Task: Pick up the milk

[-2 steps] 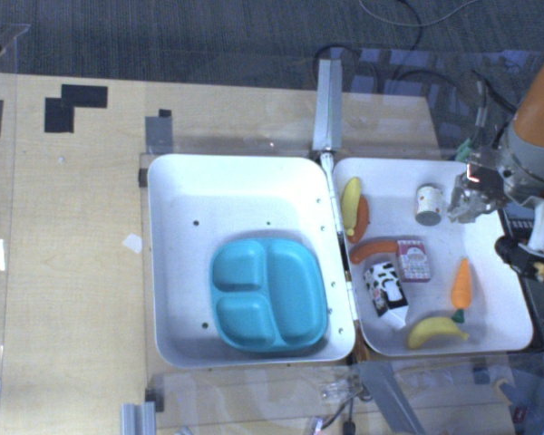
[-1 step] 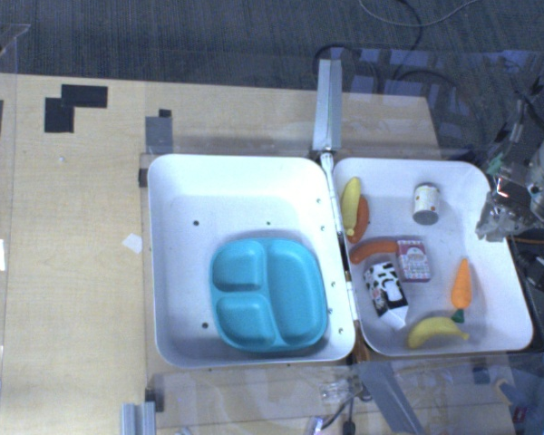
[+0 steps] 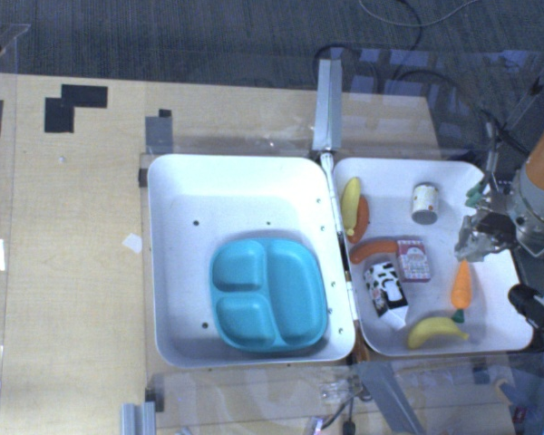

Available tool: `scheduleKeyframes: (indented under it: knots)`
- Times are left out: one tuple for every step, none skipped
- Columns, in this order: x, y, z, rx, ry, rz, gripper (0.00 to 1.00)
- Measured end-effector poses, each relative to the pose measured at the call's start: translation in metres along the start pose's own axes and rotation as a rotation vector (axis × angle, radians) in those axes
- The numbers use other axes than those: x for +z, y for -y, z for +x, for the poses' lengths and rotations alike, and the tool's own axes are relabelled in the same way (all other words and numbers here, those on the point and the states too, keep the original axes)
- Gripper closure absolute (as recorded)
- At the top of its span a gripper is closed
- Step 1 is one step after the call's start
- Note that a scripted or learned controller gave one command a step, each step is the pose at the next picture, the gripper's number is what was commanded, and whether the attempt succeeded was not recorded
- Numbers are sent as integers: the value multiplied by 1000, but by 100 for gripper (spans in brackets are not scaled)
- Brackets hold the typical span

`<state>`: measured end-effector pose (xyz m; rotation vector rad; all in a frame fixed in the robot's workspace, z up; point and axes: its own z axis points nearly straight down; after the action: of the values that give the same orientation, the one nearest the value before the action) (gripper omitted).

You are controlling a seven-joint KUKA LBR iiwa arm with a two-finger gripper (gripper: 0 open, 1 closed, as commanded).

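Nearest the front edge of the right bin [image 3: 517, 338] lies a yellow banana [image 3: 435, 331], with an orange carrot [image 3: 461, 286] just behind it toward the right wall. The milk [image 3: 384, 288], a black-and-white carton, lies on its side near the bin's left wall, just beside a small red carton [image 3: 413, 260] and a sausage [image 3: 374, 248]. The gripper [image 3: 476, 240] hovers above the carrot at the right side; how its fingers stand cannot be told. Farther back sit a second banana [image 3: 350, 203] and a can [image 3: 424, 203]. The left bin [image 3: 177, 243] holds a blue tray [image 3: 267, 294].
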<state>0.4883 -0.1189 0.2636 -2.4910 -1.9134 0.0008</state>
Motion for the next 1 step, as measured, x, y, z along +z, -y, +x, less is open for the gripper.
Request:
scheduleKeyframes:
  knots:
    - [17, -37, 7, 97, 1, 0, 100]
